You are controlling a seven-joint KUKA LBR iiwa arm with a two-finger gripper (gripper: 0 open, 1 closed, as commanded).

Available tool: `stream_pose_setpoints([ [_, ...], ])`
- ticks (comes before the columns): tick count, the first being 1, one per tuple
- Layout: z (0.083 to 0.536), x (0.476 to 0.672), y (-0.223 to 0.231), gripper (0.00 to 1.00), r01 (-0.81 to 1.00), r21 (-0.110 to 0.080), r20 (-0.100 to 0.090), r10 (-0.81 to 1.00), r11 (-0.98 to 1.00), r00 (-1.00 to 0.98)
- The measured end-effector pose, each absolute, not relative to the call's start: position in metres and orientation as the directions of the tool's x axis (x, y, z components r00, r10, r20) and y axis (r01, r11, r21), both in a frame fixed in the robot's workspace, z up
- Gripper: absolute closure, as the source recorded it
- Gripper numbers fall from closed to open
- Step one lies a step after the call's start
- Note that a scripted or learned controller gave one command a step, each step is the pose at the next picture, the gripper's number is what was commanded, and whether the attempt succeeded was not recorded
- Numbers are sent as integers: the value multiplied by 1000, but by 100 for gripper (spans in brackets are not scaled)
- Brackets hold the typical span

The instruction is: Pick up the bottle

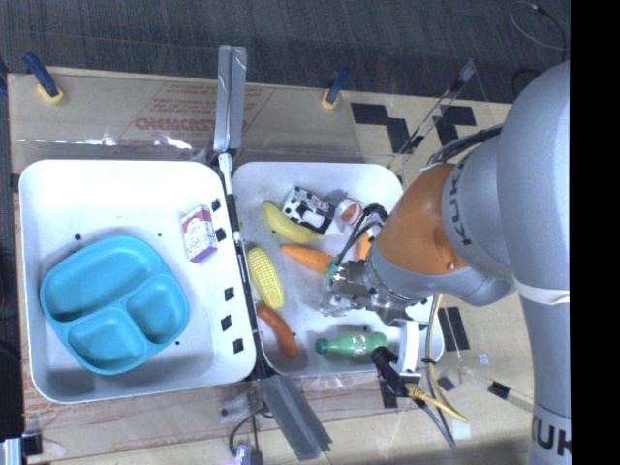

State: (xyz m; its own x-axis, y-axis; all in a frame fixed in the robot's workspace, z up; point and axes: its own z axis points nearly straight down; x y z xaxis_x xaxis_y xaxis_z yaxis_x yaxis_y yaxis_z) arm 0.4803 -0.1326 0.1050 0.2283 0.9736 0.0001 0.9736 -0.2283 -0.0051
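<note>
tool [341, 294] state cannot be told; it should be lowered toward five o'clock onto the green bottle [352, 345], gripped mid-body.

In my left bin [39, 187] a blue divided plate [111, 303] lies toward seven o'clock, a small carton [198, 232] toward two o'clock. In my right bin [320, 170], a banana [287, 223] touches a black-and-white box [310, 205]; at six o'clock of them lie a carrot [308, 258], corn cob [264, 276] and sausage [277, 330].

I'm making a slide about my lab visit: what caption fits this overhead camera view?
Robot arm's gripper hovers in the right bin above a green bottle lying among toy foods.
</note>
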Motion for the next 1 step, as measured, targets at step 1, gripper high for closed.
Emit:
stream_pose_setpoints([
  [1, 171, 550, -119, 0, 938, -3, 0, 938, -345, 345],
])
